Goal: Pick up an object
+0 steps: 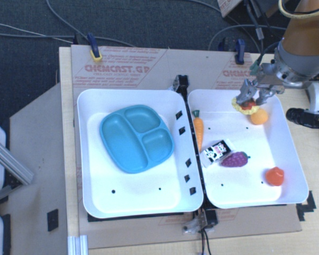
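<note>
A small yellow and red toy (246,106) is seen at the far end of the right bin (293,158), close to its far rim, with the gripper (253,96) set directly over it. The grey fingers are lowered around the toy's top, and the toy appears to be clasped between them, though the contact itself is partly hidden by the metal. Just to the right of the toy and nearer, an orange ball (259,117) is found, touching or almost touching it. The arm (303,41) is seen reaching in from the far right, its orange band above the grey wrist.

Along the left wall of the right bin a carrot (198,132) is laid lengthwise, its green top pointing far. Near the middle of that bin a small black and white carton (217,151) is placed, and a purple bunch of grapes (235,159) is laid just beside it on the right. A red tomato-like object (275,177) is seen near the right near corner, well apart from the others.

In the left bin (95,195) a blue divided plate (136,137) is laid flat, with three compartments. Both bins are borne by a cardboard sheet (127,62) that is clipped at its far edge.
</note>
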You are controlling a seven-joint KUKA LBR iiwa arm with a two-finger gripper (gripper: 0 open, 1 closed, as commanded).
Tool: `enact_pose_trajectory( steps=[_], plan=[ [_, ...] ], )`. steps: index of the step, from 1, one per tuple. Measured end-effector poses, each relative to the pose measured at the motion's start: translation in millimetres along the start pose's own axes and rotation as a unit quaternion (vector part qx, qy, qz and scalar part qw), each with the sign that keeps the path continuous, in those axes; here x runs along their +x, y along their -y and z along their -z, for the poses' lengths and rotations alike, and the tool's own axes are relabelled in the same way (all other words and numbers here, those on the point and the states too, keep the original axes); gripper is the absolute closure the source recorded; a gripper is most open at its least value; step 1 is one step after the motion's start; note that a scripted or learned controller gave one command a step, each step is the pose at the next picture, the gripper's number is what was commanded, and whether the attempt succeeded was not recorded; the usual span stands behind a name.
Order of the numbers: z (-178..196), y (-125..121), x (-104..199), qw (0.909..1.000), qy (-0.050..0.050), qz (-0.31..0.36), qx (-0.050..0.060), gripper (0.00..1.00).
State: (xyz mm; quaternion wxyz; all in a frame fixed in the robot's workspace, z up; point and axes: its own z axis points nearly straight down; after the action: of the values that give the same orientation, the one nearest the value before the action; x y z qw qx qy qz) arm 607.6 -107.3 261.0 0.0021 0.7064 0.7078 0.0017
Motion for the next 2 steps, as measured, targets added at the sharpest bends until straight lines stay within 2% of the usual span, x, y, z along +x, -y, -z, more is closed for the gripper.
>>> enact_pose_trajectory(
  steps=[1, 2],
  plan=[
    [-10.8, 17.8, 44.9, 1.0000, -0.002, 0.001, 0.005, 1.00],
    [-24.1, 20.5, 90.3, 1.0000, -0.002, 0.002, 0.005, 1.00]
  ],
)
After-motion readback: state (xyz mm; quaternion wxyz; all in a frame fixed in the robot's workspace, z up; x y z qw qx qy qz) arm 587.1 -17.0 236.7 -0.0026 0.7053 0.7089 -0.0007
